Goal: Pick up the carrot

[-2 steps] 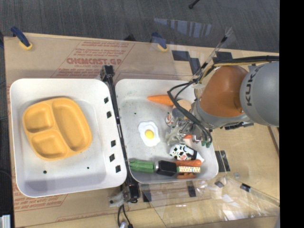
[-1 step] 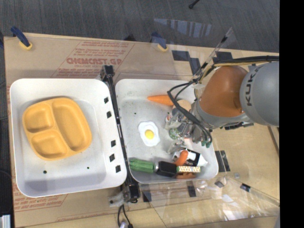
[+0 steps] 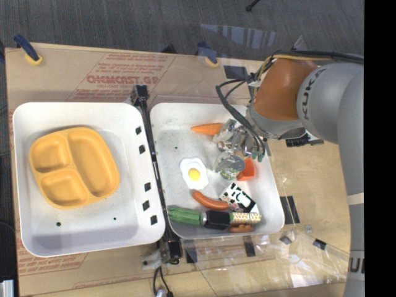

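The pincer (image 3: 232,156) is a glinting blur of metal, so whether its fingers stand open or closed cannot be told. It hides part of a red piece (image 3: 248,169) beside it (what that piece is stays unclear). The carrot (image 3: 207,129) has its right end tucked behind the wrist hardware. The arm (image 3: 322,104) is cut off by the right edge.
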You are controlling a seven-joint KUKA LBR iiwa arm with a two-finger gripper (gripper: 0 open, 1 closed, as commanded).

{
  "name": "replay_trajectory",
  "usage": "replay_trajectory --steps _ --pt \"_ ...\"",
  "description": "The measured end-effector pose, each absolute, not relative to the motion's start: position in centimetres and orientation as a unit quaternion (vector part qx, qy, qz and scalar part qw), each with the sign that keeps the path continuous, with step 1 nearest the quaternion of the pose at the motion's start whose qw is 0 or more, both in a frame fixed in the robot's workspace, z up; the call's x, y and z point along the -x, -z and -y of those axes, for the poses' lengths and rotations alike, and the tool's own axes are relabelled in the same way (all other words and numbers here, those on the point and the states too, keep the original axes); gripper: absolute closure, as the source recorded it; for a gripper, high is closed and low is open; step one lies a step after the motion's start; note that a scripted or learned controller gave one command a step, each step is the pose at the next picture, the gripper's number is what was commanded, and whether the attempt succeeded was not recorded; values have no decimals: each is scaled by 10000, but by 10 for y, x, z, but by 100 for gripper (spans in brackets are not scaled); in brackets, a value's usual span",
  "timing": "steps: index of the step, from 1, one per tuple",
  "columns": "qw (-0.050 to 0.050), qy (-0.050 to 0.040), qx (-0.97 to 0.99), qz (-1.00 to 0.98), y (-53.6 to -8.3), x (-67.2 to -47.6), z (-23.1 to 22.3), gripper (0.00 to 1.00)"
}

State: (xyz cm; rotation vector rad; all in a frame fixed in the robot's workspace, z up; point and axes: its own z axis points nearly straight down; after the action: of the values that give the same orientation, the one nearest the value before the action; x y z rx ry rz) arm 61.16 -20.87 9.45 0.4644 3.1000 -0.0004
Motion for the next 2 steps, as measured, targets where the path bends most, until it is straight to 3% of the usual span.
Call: replay_trajectory --steps 1,2 --pt "-83 40 -2341 -9722 -92 -638 185 0" --pt "-110 86 -3069 -9516 -92 -641 172 0"
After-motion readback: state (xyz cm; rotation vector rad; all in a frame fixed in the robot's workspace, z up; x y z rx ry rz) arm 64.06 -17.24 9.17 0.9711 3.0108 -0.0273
